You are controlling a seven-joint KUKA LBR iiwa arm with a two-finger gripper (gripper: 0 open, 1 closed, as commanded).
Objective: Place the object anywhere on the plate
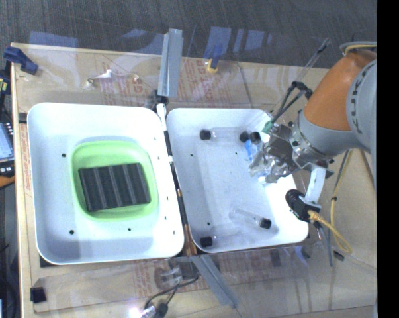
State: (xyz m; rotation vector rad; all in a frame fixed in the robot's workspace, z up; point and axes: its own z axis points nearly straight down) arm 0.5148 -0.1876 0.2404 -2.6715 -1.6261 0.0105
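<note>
A light green plate [113,156] lies in the left bin [47,131]. On it rests a dark grey ribbed block [113,185], lying flat and slightly tilted. My gripper [268,166] is over the right bin [206,177], near that bin's right wall and far from the plate. Something small and blue [251,149] shows just left of the gripper's metal parts; I cannot tell whether it is held.
A faint clear item [244,217] lies near the right bin's front. Black bolts [204,135] sit at the bin corners. A metal bar [169,61] stands behind the bins, and cables [318,220] hang at the right.
</note>
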